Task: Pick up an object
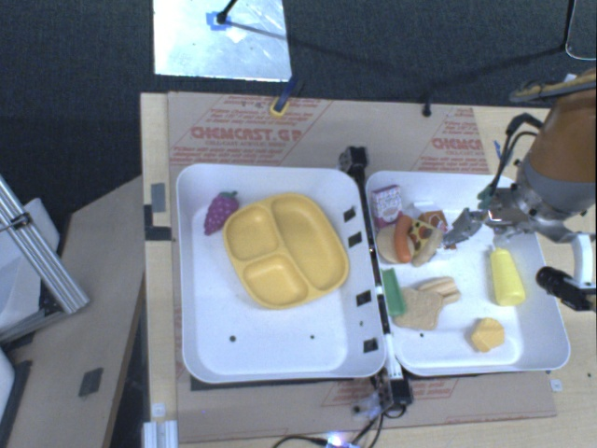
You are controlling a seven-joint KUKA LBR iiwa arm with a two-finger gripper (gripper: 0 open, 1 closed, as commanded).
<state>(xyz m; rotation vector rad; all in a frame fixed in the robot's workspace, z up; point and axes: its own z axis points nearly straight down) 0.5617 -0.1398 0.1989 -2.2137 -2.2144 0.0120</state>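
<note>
Camera view: gripper point(464, 226) over right bin point(541, 343), beside pizza slice point(427, 233).

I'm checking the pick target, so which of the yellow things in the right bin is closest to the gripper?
The yellow bottle, lying just below the gripper. The other yellow piece, a small chunk, sits farther down near the right bin's front edge.
</note>
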